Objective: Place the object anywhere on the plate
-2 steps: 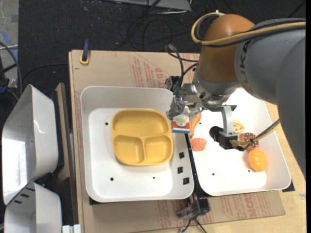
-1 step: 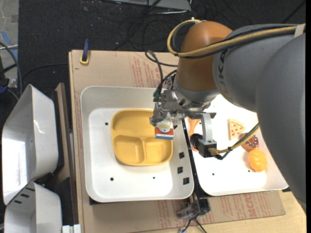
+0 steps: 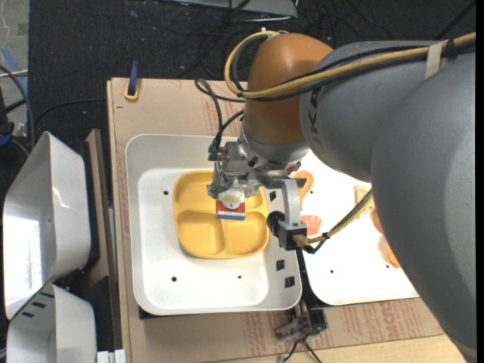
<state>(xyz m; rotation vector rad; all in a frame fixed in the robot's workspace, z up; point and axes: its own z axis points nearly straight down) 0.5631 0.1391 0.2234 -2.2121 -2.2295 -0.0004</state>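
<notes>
The gripper (image 3: 231, 193) hangs over the yellow plate (image 3: 219, 240), which sits in the left white bin (image 3: 151, 278). A small box (image 3: 231, 206) shows just under the fingers: white on top with an orange mark, a red band across the middle and a blue strip along the bottom. It sits between the fingertips, so the fingers look closed narrowly on it, above the plate's centre, toward its 1 o'clock side. Orange pieces (image 3: 311, 223) lie in the right bin (image 3: 340, 278).
</notes>
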